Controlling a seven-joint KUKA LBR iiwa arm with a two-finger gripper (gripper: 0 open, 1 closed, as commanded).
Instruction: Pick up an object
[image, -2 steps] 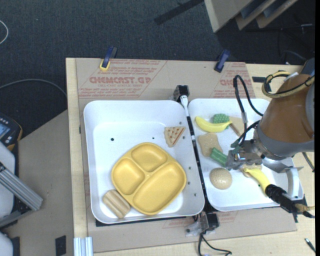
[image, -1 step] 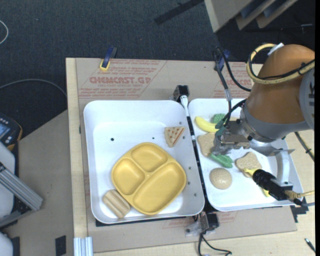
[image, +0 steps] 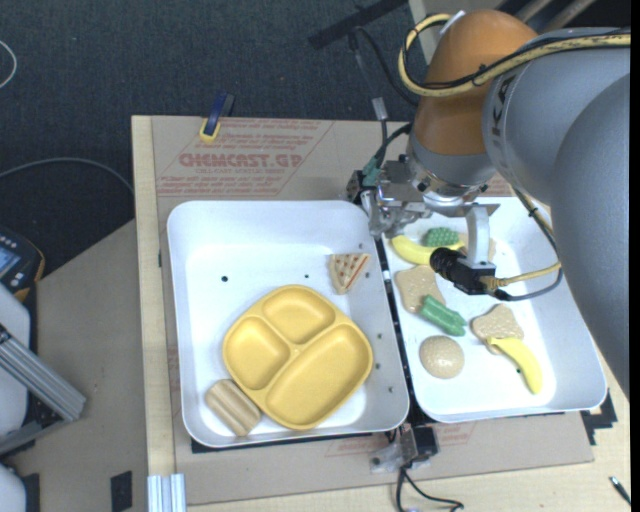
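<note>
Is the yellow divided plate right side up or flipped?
Right side up. The yellow divided plate lies flat in the left bin, its three compartments facing up with raised rims visible, nothing in them.

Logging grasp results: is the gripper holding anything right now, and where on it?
Cannot tell. The gripper sits low over the right bin by the banana; nothing shows between its fingers.

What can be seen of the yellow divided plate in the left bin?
The yellow divided plate looks like smooth matte plastic, rounded in outline, with three hollow compartments: two smaller toward the upper left and one larger toward the lower right. It lies flat, right side up, in the near half of the left bin, turned at a slant. A tan bread-like roll rests against its lower left edge. Its compartments hold nothing.
</note>
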